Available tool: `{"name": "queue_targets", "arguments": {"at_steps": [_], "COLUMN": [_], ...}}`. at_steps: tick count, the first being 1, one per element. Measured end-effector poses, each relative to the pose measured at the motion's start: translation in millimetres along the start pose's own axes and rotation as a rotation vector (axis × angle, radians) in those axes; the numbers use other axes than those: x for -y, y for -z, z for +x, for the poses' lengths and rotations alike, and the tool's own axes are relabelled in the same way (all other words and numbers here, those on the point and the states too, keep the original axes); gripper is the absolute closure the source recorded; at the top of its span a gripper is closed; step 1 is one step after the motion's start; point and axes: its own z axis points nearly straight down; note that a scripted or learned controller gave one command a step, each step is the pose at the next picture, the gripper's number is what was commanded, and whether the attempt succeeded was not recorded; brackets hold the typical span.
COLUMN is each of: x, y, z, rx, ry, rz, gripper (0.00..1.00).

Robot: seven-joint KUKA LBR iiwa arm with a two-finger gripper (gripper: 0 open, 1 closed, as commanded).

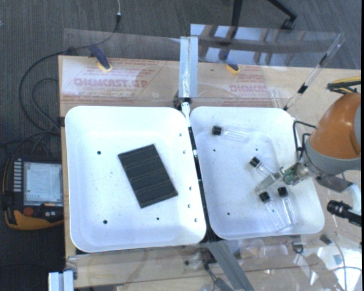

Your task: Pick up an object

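With your claw [289, 176] low in the right bin [230, 220], jaw state impossible to tell, just beside the black-capped clear vials [262, 168] clustered there, you should settle squarely over one vial and close across its narrow body, not its cap.

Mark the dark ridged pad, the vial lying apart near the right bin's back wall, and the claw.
Dark ridged pad [148, 175], camera view, middle of its top face.
Vial near the back wall [228, 133], camera view, clear body beside its black cap.
Claw [289, 175], camera view, its tip among the vials.
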Motion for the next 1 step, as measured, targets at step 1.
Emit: {"name": "queue_targets", "arguments": {"at_steps": [1], "x": [-57.6], "y": [-2.6], "z": [-24.3], "rx": [-0.002], "ry": [0.089], "rz": [0.001], "gripper": [0.00]}}
